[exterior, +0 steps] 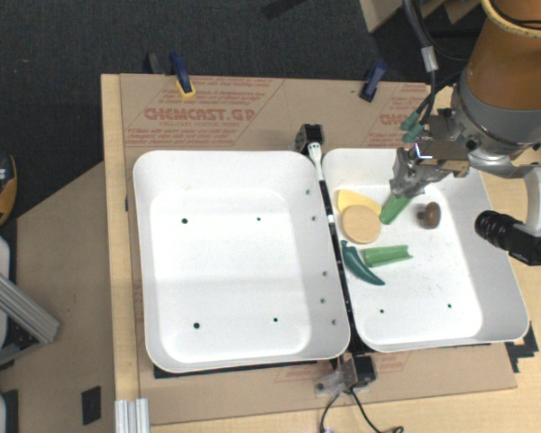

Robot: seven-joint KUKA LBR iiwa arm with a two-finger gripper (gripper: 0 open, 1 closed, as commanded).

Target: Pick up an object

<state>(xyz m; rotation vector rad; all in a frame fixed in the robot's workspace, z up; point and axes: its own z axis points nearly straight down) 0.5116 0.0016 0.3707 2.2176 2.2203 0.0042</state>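
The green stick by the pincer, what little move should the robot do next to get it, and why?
Probably lift straight up a little. The pincer sits at the top end of the green stick in the right bin, and the stick seems tilted as if one end were raised. A small lift would show whether it truly comes along.
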